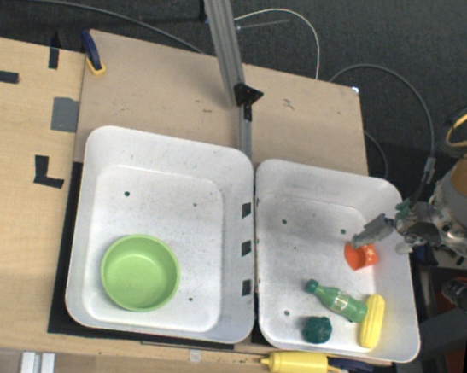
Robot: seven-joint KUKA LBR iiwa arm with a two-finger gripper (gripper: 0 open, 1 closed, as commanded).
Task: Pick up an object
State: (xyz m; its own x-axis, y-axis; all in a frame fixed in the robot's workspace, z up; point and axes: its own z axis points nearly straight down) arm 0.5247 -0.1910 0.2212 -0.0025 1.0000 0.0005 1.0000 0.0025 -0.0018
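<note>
Bins: left bin (93, 205) holds green bowl (140, 273), near-left. Right bin (319, 189) has gripper (371, 233) at its right side, just above orange object (361, 257), maybe touching; grip can't tell. Nearer: green bottle (337, 301), yellow piece (371, 321), dark-green lump (316, 328). No legible labels.

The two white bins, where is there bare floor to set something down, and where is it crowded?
Left bin: bare across its far half and its right side, with the green bowl in the near-left corner. Right bin: bare along its left side and far-left corner. Crowded at its near right: orange object beside the claw, green bottle, yellow object, dark green object.
</note>
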